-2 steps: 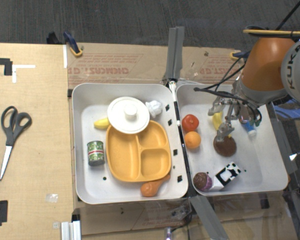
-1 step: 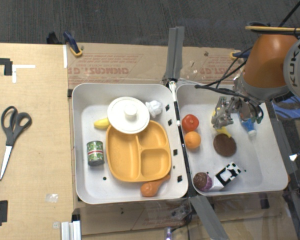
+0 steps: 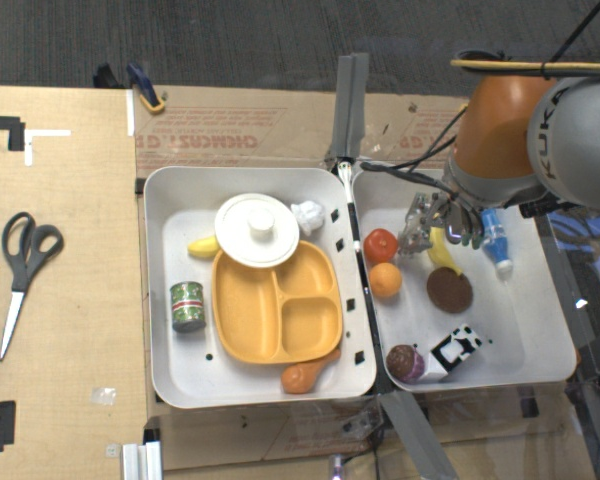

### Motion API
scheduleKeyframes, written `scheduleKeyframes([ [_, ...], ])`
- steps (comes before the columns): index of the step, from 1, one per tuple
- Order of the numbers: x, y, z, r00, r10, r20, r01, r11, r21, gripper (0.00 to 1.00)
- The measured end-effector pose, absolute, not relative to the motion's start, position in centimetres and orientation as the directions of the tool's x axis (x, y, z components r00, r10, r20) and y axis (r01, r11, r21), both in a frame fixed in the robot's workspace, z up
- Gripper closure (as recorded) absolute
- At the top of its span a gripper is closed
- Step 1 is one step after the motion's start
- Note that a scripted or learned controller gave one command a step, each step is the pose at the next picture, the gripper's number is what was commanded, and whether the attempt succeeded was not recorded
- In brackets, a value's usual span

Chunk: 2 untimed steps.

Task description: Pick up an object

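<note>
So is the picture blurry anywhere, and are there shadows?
Camera view: mostly sharp, the scissors and green can look crisp; the gripper is a bit blurry; soft shadows lie beside the orange tray in the left bin.

Pale wooden bench (image 3: 70, 368) bears scissors (image 3: 22, 268); dark grey floor (image 3: 230, 18) lies beyond.

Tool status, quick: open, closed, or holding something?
Tool: cannot be told; it hangs over the right bin near the yellow object.
</note>
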<state>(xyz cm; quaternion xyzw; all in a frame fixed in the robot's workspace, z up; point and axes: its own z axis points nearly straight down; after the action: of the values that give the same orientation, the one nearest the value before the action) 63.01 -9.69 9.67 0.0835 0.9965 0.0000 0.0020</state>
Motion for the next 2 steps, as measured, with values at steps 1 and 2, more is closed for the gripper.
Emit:
scheduleKeyframes([
  [1, 65.33, -13.99, 28.60, -0.999, 0.053, -0.006, 0.053, 0.999, -0.001, 1.00],
  [2, 65.32, -13.97, 28.55, -0.999, 0.053, -0.005, 0.053, 0.999, -0.001, 0.00],
])
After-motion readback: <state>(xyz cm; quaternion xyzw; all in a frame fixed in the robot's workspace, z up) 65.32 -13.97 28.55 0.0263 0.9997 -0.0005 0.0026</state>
